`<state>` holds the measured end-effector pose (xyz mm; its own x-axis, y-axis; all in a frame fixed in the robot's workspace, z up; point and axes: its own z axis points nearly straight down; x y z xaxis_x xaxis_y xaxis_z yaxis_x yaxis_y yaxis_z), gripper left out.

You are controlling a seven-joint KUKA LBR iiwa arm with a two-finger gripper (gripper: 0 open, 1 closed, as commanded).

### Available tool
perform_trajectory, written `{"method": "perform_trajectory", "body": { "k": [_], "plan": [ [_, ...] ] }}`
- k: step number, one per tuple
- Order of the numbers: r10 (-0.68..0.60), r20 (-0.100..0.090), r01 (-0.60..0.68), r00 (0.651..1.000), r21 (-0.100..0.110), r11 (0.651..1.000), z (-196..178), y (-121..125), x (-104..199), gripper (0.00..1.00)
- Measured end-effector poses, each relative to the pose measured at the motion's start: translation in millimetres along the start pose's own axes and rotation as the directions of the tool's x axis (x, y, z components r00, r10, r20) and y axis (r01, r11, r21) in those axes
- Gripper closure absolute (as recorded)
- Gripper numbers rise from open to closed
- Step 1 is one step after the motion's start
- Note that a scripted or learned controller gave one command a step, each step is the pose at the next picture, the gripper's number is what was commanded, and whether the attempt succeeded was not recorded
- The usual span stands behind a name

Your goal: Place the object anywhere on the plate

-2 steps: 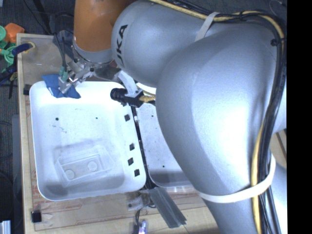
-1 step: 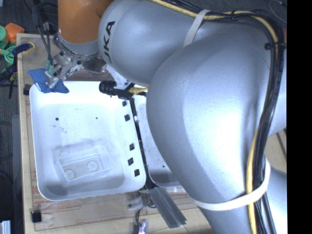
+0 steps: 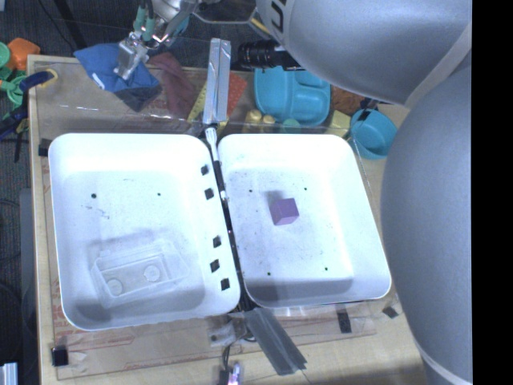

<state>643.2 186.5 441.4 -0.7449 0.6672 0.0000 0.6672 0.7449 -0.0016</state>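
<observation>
Purple cube (image 3: 284,210) seen lying flat near middle of right bin (image 3: 365,215), alone there. Judged light, stiff, not fragile; flat opposite sides best gripped, tilt maybe to be watched. Gripper (image 3: 135,48) parked high beyond bins, over blue cloth (image 3: 112,66); nothing seen held, opening can't be told. Clear plastic tray (image 3: 136,269) seen in left bin (image 3: 68,215). Counted: one cube, one tray, two bins.

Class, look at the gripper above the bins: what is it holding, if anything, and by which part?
Nothing. The gripper hangs beyond the bins with nothing between its fingers; the purple block lies alone in the right bin.
</observation>
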Motion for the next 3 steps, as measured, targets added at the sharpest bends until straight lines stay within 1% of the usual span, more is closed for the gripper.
{"method": "perform_trajectory", "body": {
  "k": [1, 2, 3],
  "plan": [
    [0.250, -0.002, -0.250, 0.968, 0.008, 0.968, 103, -12, 55, 1.00],
    [0.178, -0.001, -0.178, 0.984, 0.005, 0.984, 153, -67, -9, 1.00],
    [0.022, 0.000, -0.022, 1.000, 0.002, 1.000, 156, -73, -69, 1.00]
  ]
}}
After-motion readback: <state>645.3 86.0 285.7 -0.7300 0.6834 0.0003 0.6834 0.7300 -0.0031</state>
